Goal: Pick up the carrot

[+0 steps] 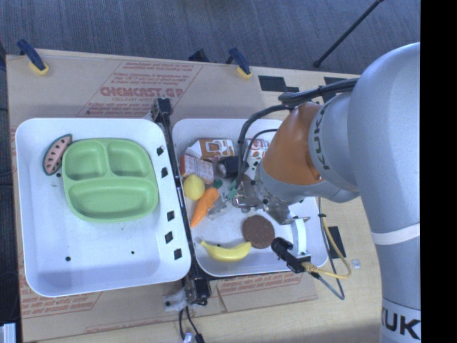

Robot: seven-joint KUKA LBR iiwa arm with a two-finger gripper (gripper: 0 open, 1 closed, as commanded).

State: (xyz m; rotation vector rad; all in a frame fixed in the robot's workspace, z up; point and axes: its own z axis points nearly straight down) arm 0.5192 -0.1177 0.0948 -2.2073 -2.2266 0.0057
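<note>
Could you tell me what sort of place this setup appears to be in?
Probably a robotics lab bench: two shallow white bins on clamped cardboard, a grey KUKA arm, and toy food such as an orange carrot and yellow banana.

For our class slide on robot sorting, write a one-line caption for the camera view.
Robot arm reaches over the right bin holding a carrot, lemon and banana; a green tray sits in the left bin.

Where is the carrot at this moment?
The carrot lies in the right bin, near its left wall, just below the lemon and above the banana.
</note>
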